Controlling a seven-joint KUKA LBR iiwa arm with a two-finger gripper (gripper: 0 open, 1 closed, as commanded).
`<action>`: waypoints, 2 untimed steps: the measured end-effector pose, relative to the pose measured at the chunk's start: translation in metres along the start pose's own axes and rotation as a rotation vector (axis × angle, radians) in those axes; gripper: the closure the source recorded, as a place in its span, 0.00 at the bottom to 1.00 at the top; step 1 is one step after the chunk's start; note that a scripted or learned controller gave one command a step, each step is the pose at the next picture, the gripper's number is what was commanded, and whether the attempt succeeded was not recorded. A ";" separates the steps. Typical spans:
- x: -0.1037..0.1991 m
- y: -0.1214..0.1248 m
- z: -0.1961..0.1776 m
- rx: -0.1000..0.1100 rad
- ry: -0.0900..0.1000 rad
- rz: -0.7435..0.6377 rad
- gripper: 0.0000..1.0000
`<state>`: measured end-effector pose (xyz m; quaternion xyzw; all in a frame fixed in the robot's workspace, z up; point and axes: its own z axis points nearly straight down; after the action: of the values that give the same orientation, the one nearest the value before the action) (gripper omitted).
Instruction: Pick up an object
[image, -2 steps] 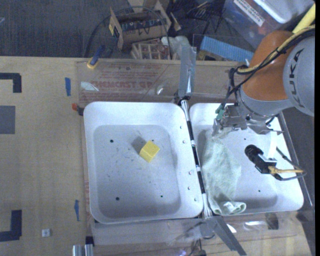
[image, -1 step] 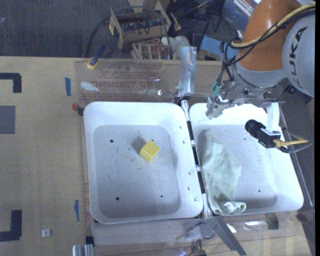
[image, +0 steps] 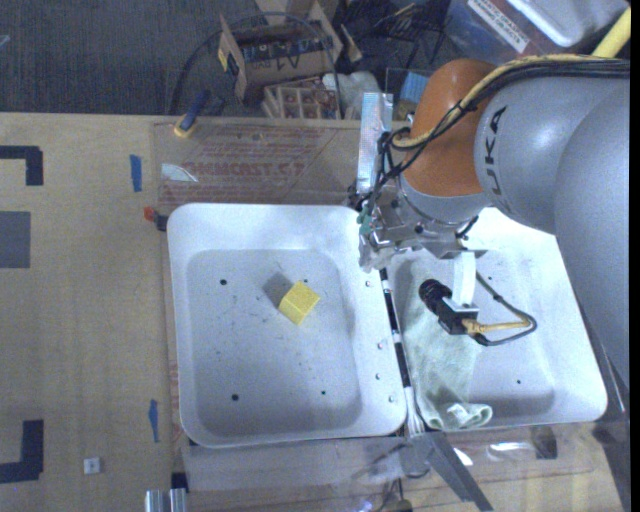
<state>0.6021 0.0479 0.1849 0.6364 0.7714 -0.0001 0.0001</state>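
Centre over yellow block (image: 299, 303) near left bin's (image: 190, 330) middle, descend square to its faces; cannot tell whether gripper (image: 378, 240) stands apart.

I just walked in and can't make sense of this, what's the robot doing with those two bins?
The robot arm hangs over the right bin, its wrist near the edge shared with the left bin. A yellow block lies in the left bin with a small grey piece beside it, and a pale crumpled cloth lies in the right bin. Nothing looks picked up yet.
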 end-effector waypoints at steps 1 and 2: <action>0.060 -0.031 0.016 0.004 0.001 0.247 1.00; 0.119 -0.100 0.093 -0.007 0.003 0.418 1.00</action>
<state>0.4814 0.1452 0.0916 0.7826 0.6226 0.0037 0.0013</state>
